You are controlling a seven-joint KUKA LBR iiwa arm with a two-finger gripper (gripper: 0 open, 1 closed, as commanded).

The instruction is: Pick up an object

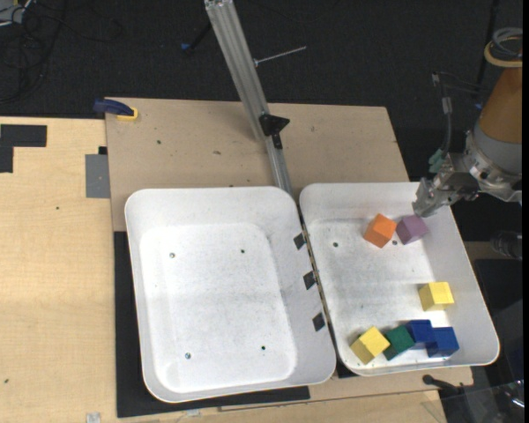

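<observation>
Camera view puts your pincer over the far right part of the right bin, its tip just above the purple cube. You cannot tell from this slant whether the pincer is released or clenched, and nothing is visibly between its tips. The purple cube sits on the bin floor directly under and slightly nearer than the pincer tip, so close that touching or a small gap cannot be told apart. Just left of the purple cube, and touching or nearly touching it, you have an orange cube, turned so one corner points toward the camera.

Well nearer than the purple cube, along the same right side of the bin, a yellow cube lies alone. Nearer still, at the bin's near rim, a cluster lies packed together: a second yellow block, a green block beside it, and blue blocks at the right end.

All the blocks look matte and hard-edged with flat faces. The right bin is shallow, white and speckled, with rounded corners and a raised lip. The left bin, on the far side of the orange cube from the purple one, has the same shape and finish. Both rest on a pale wooden bench. The arm above the pincer is grey with an orange band.
</observation>
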